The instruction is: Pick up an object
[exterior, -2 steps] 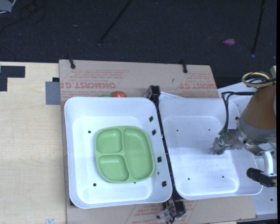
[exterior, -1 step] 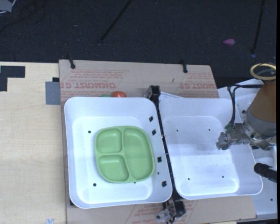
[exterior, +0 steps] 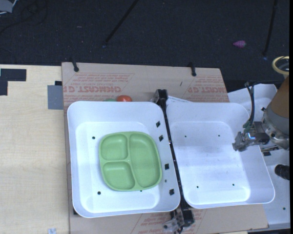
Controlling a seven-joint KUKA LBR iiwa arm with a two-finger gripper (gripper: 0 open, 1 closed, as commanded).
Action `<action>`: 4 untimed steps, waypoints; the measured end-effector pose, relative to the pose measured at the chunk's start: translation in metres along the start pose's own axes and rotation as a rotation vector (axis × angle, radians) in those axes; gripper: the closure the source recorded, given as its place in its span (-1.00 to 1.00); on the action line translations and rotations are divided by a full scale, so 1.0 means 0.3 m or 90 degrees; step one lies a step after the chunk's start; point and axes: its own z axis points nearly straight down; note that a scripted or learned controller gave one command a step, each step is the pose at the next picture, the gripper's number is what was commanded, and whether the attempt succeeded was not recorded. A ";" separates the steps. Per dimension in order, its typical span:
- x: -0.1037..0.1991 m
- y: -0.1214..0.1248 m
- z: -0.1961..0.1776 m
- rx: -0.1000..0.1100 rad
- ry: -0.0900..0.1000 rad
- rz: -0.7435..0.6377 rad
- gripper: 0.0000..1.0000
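A light green divided plate (exterior: 130, 160) with three compartments lies flat in the left bin (exterior: 85, 116), near its middle. The gripper (exterior: 243, 140) hovers at the right side of the right bin (exterior: 205, 113), just inside its right wall. Nothing shows between its fingers. The grey arm with its orange band reaches in from the right edge. The gripper is far from the plate, a whole bin width to the right.
A small red and green object (exterior: 121, 99) lies behind the left bin's back rim on the cardboard sheet (exterior: 141, 84). A black divider clip strip (exterior: 168, 150) runs between the two bins. Wooden bench top (exterior: 24, 155) lies to the left.
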 end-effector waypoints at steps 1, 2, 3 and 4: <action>0.015 -0.010 -0.148 0.000 0.000 0.000 1.00; 0.188 0.025 -0.178 0.001 0.002 -0.003 1.00; 0.377 0.041 -0.188 0.003 0.002 -0.003 1.00; 0.563 0.081 -0.136 0.004 0.002 -0.002 1.00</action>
